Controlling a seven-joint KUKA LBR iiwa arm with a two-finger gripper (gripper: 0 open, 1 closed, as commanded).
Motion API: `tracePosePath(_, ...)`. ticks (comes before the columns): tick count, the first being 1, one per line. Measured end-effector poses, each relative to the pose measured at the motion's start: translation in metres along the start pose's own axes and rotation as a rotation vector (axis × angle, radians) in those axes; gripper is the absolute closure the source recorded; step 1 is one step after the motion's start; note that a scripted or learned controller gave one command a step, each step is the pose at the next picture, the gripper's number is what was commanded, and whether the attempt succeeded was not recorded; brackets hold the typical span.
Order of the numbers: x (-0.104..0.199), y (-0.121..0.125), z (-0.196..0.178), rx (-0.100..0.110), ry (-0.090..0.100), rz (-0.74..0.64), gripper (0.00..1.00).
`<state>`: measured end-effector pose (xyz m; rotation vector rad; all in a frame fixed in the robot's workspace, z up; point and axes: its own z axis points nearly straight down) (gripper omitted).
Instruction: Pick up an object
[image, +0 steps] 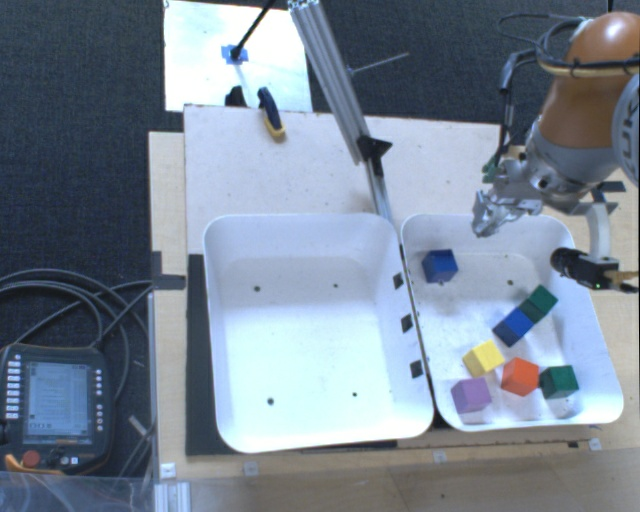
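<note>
Blue cube sitting alone near the far left corner of the right bin, well apart from the cluster of blocks at the near edge. Looks small, rigid, light, probably a bit slick. Best pinched across two flat opposite faces. Gripper hanging above the far rim, holding nothing; open or closed, can't tell.

Two white bins; seven blocks: two blue, two green, one yellow, orange, purple.
</note>
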<state>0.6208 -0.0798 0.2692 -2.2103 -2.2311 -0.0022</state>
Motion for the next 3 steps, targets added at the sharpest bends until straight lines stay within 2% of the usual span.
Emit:
tracePosePath(1, 0.043, -0.022, -0.003, 0.000, 0.000, 0.000, 1.00)
tracePosePath(2, 0.083, -0.041, 0.011, 0.002, 0.000, 0.001, 1.00)
tracePosePath(3, 0.143, -0.058, 0.014, 0.001, 0.001, -0.002, 1.00)
